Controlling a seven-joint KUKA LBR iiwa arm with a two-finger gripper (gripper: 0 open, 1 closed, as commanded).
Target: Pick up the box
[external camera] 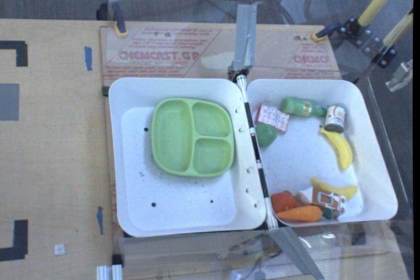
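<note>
White-and-red printed small box (272, 118) lies flat at the upper left of the right-hand shallow white bin (375, 141), close to its left wall. Its lower edge touches a round green toy fruit (266, 135); a green plastic bottle (302, 107) lies just beside it.

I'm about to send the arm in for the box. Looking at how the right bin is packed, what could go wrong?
Two box-like items could be confused: a small red-and-white box near the divider and an orange carton at the front.

The red-and-white box lies against a green object and close to the bin wall, so fingers may have little room or nudge its neighbour.

The carton lies among a banana and carrot, which a grasp could catch instead.
</note>
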